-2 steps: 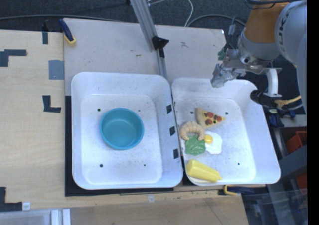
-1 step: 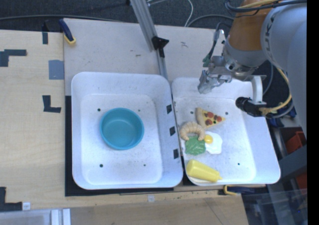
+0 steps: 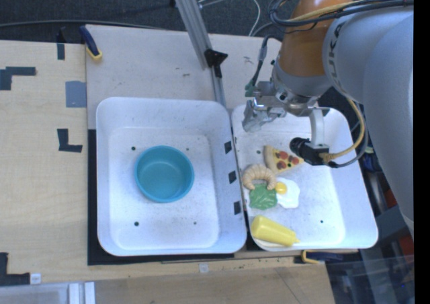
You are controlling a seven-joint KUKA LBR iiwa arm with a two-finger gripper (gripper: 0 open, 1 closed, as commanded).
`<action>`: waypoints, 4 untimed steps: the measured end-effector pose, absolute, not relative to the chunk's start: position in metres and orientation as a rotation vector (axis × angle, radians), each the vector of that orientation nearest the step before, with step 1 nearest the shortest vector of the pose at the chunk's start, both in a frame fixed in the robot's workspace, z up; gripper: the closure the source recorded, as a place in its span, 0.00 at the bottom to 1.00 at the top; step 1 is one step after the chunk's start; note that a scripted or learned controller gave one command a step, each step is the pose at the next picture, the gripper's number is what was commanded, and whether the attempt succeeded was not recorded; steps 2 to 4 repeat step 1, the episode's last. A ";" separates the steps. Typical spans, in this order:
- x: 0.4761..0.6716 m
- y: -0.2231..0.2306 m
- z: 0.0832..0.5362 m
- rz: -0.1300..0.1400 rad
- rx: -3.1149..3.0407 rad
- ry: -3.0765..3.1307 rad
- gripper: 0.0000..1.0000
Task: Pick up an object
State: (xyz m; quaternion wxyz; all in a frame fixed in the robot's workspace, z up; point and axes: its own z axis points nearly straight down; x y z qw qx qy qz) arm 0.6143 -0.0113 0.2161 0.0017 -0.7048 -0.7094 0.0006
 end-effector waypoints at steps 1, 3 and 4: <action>0.592 0.043 0.214 0.003 -2.211 -2.226 1.00; 0.592 0.043 0.214 0.003 -2.211 -2.226 1.00; 0.592 0.043 0.214 0.003 -2.211 -2.226 1.00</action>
